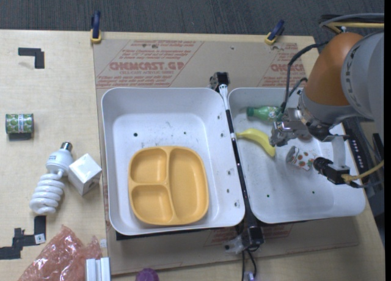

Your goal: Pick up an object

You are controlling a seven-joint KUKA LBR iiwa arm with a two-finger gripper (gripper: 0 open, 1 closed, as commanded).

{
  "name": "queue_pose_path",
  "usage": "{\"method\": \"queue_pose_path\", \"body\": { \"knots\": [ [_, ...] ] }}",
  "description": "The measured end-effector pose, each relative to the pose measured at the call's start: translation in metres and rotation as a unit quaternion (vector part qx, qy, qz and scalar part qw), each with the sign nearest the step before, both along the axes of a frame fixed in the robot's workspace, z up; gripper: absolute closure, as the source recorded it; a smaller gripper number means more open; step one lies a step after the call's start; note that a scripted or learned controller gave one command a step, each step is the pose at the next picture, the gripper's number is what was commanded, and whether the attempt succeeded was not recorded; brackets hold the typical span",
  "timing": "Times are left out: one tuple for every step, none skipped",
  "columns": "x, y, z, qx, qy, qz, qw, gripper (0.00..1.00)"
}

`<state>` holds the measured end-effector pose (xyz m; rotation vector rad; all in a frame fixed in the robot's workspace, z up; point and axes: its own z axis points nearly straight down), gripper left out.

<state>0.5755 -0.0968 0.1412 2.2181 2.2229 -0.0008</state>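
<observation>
The arm's hand (282,133) hangs low in the right bin (293,209), just beside the yellow banana (258,140). I cannot tell how the hand is set. A green bottle (263,112) and a small cup (300,158) lie near.

Even, bright light is falling from overhead, leaving the scene well exposed. The white bins (183,99) are reading near blown-out, their floors showing little texture. Soft, short shadows are sitting under the tray (168,184) and along the bin walls; a darker shadow is pooling beneath the arm (342,78) in the right bin. The orange band is carrying a mild sheen. Focus is holding fairly sharp throughout, though fine print on the tabletop (55,90) is looking soft and slightly grainy.
</observation>
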Motion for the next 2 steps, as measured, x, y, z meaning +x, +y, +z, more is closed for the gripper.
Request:
{"method": "queue_pose_path", "body": {
  "knots": [
    [0.000, 0.000, 0.000, 0.0000, 0.000, 0.000, 1.0000, 0.00],
    [-0.048, -0.004, -0.049, 0.0006, 0.001, -0.002, 1.0000, 0.00]
  ]
}}
